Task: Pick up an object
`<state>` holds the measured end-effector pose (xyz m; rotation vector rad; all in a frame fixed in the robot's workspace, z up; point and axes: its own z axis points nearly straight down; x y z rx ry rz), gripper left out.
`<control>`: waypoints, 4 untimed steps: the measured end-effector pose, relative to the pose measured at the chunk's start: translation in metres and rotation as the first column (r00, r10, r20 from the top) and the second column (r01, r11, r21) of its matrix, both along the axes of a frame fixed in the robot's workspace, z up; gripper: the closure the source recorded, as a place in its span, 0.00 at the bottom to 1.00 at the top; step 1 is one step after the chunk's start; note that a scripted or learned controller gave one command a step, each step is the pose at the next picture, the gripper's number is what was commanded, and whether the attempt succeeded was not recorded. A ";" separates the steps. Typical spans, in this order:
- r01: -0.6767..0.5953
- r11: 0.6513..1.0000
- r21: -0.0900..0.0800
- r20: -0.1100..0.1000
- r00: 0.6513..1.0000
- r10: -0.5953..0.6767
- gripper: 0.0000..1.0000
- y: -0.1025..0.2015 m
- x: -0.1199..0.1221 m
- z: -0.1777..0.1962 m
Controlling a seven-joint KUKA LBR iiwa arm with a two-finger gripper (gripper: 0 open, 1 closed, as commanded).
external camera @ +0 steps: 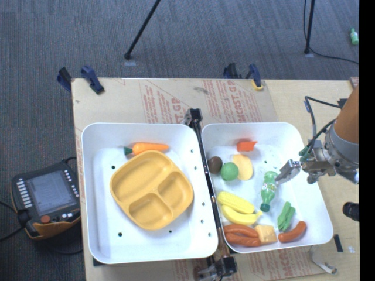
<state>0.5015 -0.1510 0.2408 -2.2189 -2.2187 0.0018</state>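
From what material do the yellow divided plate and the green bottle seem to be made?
The yellow divided plate looks like molded plastic with a matte finish: one even color and soft rounded edges between its compartments. The green bottle looks like translucent plastic with a glossy finish, since pale highlights show on it, but it is too small to be sure.

Grey arm with gripper [291, 170] reaching from the right over the right-hand shallow white bin [293, 134], low above its toy food.

In that bin: green plastic bottle [268, 190] just beside the gripper, green ball [229, 171] touching a pale yellow piece [243, 166], dark brown round piece [215, 164], small orange piece [246, 146], two yellow bananas [237, 208], green pod [285, 215], red sausages [243, 235] and [292, 231] flanking a tan cube [265, 233]. In the left-hand white bin [94, 151] on the cardboard-topped surface [164, 98]: yellow three-compartment plastic plate [152, 189], orange toy carrot [147, 148] beside its upper rim.
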 end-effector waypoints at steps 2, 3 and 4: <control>-0.175 0.985 0.001 0.000 0.985 0.175 0.00 -0.023 0.046 -0.154; -0.169 0.986 0.002 0.000 0.986 0.169 1.00 -0.023 0.046 -0.144; -0.022 1.000 0.000 0.001 1.000 0.022 1.00 0.032 -0.004 -0.059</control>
